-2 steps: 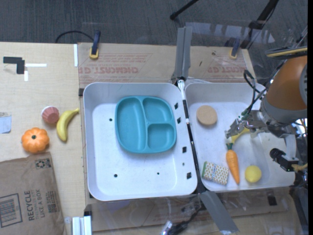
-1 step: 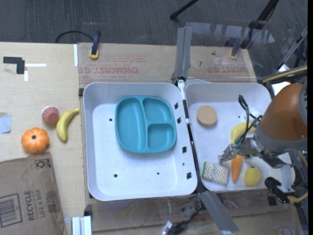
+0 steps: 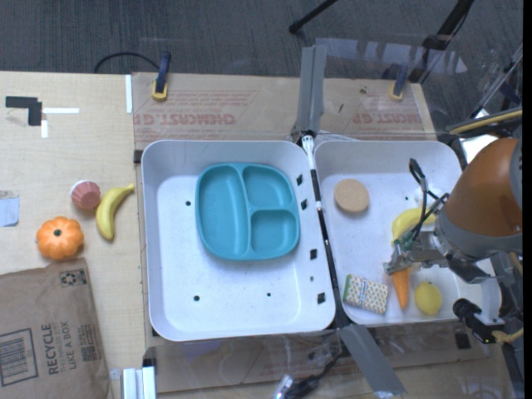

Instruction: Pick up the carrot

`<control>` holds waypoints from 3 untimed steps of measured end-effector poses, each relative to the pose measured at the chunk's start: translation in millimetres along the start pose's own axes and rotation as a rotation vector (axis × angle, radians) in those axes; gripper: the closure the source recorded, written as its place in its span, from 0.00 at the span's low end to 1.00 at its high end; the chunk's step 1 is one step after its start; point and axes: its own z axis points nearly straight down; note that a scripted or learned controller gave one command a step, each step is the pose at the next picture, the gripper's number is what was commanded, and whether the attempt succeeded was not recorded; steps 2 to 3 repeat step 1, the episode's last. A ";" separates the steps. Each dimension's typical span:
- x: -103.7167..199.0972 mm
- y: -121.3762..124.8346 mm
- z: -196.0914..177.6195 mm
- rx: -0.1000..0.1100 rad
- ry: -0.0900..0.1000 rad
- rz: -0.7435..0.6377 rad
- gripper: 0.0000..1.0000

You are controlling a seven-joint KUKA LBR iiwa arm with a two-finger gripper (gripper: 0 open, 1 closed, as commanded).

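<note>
Orange carrot (image 3: 401, 288) stands pointing down, top clamped in the hand (image 3: 398, 263).

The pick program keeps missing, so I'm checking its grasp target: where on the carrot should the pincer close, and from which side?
Grip the carrot around its thicker upper part, coming straight down from above. It lies flat in the right bin, tapering toward the near edge, so the narrow tip likely offers less hold. Close across its width: the cracker packet sits to one side, the lemon to the other. The pincer hangs right at that thick end.
</note>
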 end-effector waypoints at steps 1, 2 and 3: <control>65.1 12.0 -92.0 -0.003 -0.002 -0.030 1.00; 65.1 12.0 -92.0 -0.003 -0.002 -0.030 1.00; 65.1 12.0 -92.0 -0.003 -0.002 -0.030 1.00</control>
